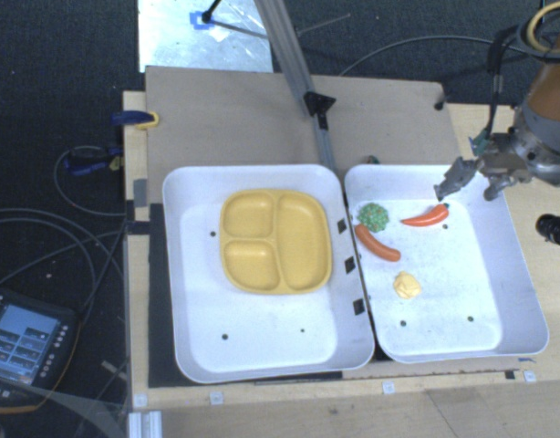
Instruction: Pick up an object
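The right bin (499,290) holds a green broccoli-like ball (373,215), an orange-red chili pepper (425,216), a red sausage (378,243) and a small yellow lump (407,286). My gripper (472,182) hangs over the bin's upper right part, just right of and above the pepper's tip. Its two grey fingers (451,179) are spread apart with nothing between them.
The left bin (198,318) carries a yellow plate with three compartments (274,241). A slanted metal pole (294,53) runs down to the gap between the bins. Cables and a handheld control pad (20,336) lie on the floor at the left.
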Controlling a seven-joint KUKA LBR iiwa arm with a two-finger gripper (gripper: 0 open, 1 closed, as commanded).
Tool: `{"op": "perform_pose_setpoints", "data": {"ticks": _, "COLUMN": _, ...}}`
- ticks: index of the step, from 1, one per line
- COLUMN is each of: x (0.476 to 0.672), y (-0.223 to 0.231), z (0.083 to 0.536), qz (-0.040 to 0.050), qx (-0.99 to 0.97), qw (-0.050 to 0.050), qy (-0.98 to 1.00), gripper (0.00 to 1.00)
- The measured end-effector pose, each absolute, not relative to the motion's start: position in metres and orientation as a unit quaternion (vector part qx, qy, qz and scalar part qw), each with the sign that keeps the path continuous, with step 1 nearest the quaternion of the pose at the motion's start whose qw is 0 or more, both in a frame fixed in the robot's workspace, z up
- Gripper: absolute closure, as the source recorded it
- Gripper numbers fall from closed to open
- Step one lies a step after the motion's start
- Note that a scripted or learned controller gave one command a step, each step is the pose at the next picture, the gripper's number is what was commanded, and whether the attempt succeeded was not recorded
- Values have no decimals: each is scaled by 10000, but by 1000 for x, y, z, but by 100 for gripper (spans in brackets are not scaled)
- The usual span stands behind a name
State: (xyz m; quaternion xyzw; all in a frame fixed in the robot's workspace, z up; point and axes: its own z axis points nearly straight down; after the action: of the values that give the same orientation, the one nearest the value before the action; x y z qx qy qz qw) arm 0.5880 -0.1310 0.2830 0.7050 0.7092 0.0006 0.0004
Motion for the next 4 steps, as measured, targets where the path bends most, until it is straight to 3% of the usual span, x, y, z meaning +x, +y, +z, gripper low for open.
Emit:
{"op": "perform_pose_setpoints", "data": {"ticks": 1, "x": 588, "y": -131, "z": 283, "qz": 9, "qx": 7055, "qw": 5, "qy": 7087, "gripper": 0}}
{"op": "perform_pose_setpoints", "data": {"ticks": 4, "x": 573, "y": -135, "z": 106, "qz": -13, "qx": 7070, "qw": -23, "qy": 7072, "gripper": 0}}
